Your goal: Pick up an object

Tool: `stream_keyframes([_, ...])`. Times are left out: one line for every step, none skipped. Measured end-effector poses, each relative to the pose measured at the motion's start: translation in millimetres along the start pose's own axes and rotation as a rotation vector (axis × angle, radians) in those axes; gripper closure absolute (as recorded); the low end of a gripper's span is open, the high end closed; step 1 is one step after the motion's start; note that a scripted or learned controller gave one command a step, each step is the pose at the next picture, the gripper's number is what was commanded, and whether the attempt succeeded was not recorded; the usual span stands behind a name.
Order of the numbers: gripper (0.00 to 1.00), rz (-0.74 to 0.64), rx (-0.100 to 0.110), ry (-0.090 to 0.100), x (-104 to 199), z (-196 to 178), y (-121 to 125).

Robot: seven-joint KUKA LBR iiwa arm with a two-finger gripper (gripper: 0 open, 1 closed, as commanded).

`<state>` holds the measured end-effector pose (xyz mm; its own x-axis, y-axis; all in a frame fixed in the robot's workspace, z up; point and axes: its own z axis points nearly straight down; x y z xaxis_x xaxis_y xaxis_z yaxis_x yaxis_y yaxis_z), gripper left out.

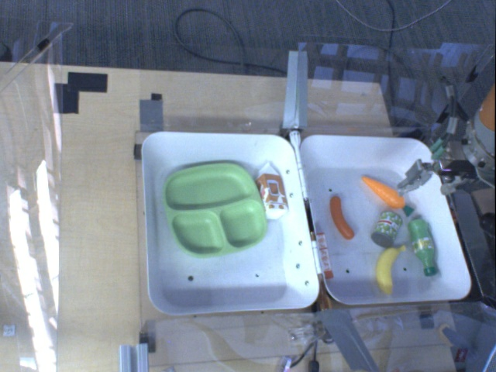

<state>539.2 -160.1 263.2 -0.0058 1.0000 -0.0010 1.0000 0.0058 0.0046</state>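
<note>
From the fixed camera above the bench, the arm (pixel 482 138) enters at the right edge and its gripper (pixel 425 175) hangs over the upper right corner of the right bin (pixel 350 152). Nothing sits in the gripper, and whether it is released or clenched cannot be told from this angle.

The nearest thing to it is the orange carrot (pixel 383 192), lying slantwise just beside and to the left of the gripper's tip, not visibly touching it. Below the carrot stand a small green-labelled can (pixel 387 227) and a green bottle (pixel 423 246), with a yellow banana (pixel 386 268) near the bin's lower edge. A red sausage (pixel 341 216) lies further left, well apart from the gripper.

The left bin (pixel 159 270) holds a green divided plate (pixel 214 207), and a small brown-and-white packet (pixel 271 193) rests against the plate's right side.
</note>
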Motion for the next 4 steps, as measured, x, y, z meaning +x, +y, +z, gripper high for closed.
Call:
stream_keyframes([0.00,-0.064,0.000,0.000,-45.2,118.5,31.8])
stream_keyframes([0.00,0.017,-0.006,0.000,-43.6,175.1,58.1])
stream_keyframes([1.00,0.013,-0.015,-0.001,-42.6,161.8,61.4])
stream_keyframes([1.00,-0.042,-0.005,0.000,34.6,55.1,80.1])
